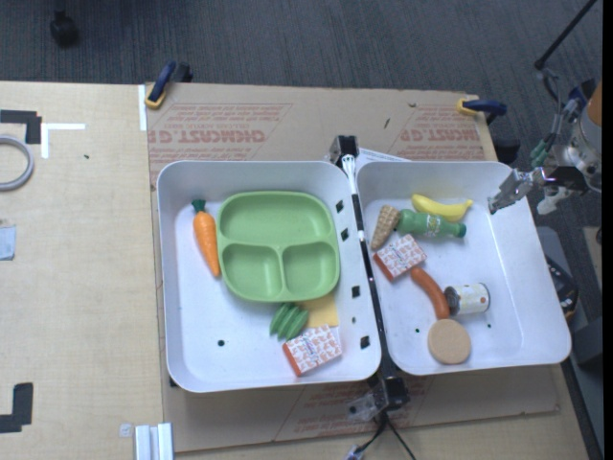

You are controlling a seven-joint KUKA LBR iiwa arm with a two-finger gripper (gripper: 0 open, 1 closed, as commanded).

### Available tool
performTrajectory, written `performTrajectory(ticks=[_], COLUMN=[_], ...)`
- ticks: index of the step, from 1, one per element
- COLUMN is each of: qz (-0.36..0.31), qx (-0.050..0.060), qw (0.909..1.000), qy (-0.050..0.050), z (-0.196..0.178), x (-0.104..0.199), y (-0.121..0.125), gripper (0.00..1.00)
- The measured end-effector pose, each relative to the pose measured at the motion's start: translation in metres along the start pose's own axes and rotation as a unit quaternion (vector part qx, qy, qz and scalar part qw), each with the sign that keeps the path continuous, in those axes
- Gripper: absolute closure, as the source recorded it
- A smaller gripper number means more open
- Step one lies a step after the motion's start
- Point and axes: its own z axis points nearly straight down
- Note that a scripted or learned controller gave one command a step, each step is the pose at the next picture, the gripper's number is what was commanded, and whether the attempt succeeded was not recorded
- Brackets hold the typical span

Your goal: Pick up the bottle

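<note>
1. Counter [67,333]: carries two white bins side by side.
2. Left bin [182,343]: green tray [278,247], carrot [206,241].
3. Right bin [536,286]: bare floor along its right side.
4. Bottle [431,223]: green, lying on its side in the right bin's upper part, just below a banana [441,205].
5. Jaws [512,192]: over the right bin's upper right rim, apart from the bottle; whether wide or narrow, cannot tell.

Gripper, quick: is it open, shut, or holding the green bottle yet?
Gripper: cannot be told; it sits over the right bin's right edge, apart from the bottle, which lies in that bin.
</note>
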Motion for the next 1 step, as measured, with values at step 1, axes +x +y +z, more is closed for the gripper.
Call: performTrajectory(ticks=[1], qz=[-0.001], qx=[0.0], qw=[1.0], qy=[-0.001], z=[-0.0098], x=[-0.0002], y=[0.0006], gripper=[1.0])
